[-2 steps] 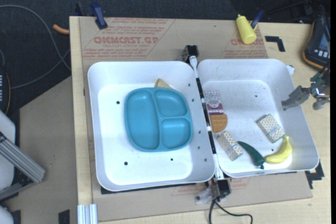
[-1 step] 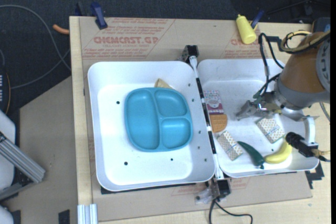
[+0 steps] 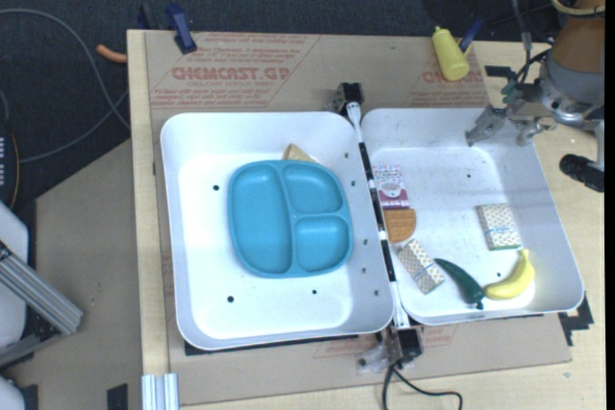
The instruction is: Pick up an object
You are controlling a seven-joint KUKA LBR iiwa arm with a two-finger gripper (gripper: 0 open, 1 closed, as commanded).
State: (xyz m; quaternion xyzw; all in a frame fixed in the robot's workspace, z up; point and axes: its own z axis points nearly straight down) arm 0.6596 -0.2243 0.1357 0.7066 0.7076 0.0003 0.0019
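1. Your gripper (image 3: pixel 502 122) hangs at the two o'clock edge of the right bin (image 3: pixel 452 149), over bare floor. Its fingers look spread apart, with nothing between them.
2. Your candidates lie toward the bin's five and six o'clock side: the banana (image 3: pixel 514 280) at five o'clock, touching the dark green piece (image 3: pixel 461 280) at its stem end; a small patterned packet (image 3: pixel 499 226) just above the banana; a second packet (image 3: pixel 421 265) at seven o'clock.
3. Go for the patterned packet near the banana or the banana itself; both sit clear of the wall.
4. Avoid the printed carton (image 3: pixel 389 186) and the brown piece (image 3: pixel 399 224), which hug the nine o'clock wall, where a finger would likely strike the rim.
5. For the banana, set the fingers across its narrow width at mid-curve, descend straight, and close only at floor level.
6. Ignore the blue divided plate (image 3: pixel 288 214) in the left bin (image 3: pixel 192 206).
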